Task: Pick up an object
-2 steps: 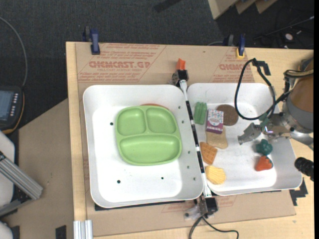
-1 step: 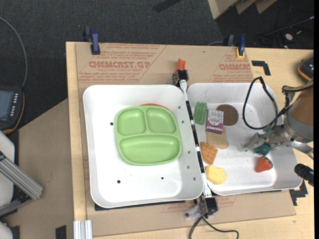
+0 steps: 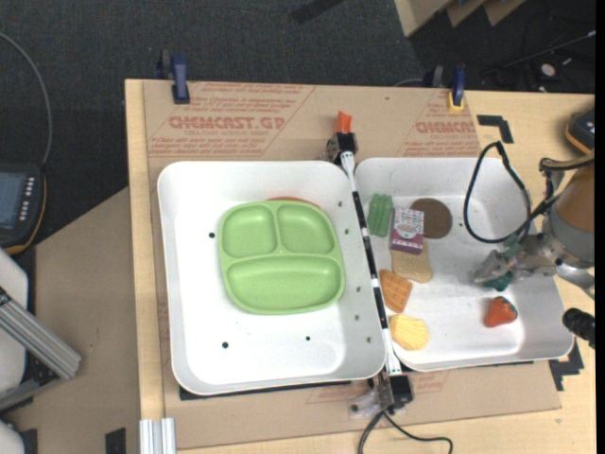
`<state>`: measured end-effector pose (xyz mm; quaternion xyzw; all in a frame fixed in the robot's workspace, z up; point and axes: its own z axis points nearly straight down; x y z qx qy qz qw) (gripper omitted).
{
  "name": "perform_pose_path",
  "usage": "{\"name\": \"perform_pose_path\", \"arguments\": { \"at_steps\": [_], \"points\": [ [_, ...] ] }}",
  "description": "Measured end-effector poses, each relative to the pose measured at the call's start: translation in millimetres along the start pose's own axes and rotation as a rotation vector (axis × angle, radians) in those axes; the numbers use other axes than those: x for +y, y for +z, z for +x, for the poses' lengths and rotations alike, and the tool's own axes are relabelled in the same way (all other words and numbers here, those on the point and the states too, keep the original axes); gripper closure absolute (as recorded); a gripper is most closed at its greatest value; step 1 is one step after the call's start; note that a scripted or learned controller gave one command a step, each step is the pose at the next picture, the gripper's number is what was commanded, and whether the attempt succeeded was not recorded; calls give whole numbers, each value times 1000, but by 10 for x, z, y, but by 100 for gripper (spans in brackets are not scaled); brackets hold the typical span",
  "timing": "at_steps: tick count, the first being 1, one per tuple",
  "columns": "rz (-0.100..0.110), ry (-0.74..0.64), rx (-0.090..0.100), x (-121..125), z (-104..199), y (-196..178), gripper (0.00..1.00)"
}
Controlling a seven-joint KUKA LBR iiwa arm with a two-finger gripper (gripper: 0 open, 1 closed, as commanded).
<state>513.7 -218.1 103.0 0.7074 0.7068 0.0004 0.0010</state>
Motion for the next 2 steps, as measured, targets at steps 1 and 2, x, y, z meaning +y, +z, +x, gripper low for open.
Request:
{"name": "perform_pose_path", "arguments": {
  "at_steps": [1, 2],
  "points": [
    [-2, -9, 3, 410, 729, 40, 100],
    [-8, -9, 2, 532, 1344, -875, 100]
  ]
}}
